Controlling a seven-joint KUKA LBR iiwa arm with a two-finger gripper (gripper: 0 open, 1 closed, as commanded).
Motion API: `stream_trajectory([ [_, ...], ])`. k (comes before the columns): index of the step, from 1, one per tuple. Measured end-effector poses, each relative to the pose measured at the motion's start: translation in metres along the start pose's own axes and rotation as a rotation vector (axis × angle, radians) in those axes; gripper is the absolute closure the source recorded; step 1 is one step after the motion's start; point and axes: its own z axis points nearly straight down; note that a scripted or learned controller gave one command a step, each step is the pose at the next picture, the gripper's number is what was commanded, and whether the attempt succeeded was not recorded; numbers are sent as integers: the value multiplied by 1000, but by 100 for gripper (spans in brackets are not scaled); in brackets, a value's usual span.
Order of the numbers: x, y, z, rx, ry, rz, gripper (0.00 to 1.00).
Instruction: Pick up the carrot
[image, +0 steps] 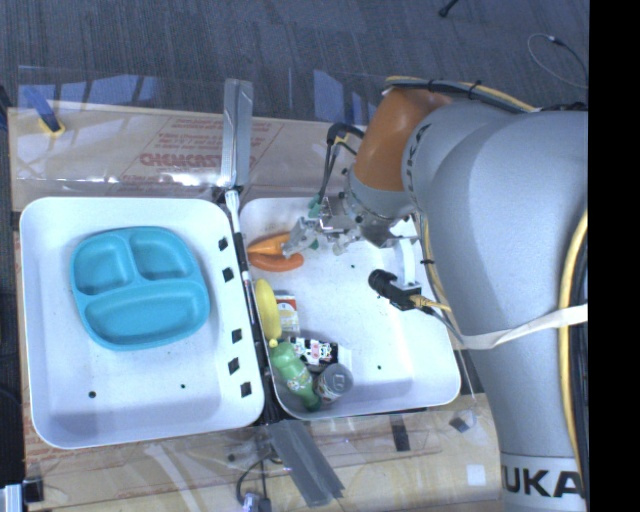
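Two white bins (60, 420), one blue tray (140, 285), one carrot (272, 255), one banana (265, 308).

dark grey carpet floor (200, 35), wooden bench (150, 490)

**Arm and pincer pose**

The grey arm (500, 250) is reaching in from the right, its orange band (385, 140) sitting above the wrist. The pincer (300, 238) is pointing left and downward, fingertips too small to resolve.
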Motion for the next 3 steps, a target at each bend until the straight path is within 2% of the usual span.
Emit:
stream_trajectory([
  [1,15,5,15,1,0,-101,0],
  [2,16,5,8,7,1,-107,100],
  [3,16,5,8,7,1,-108,0],
])
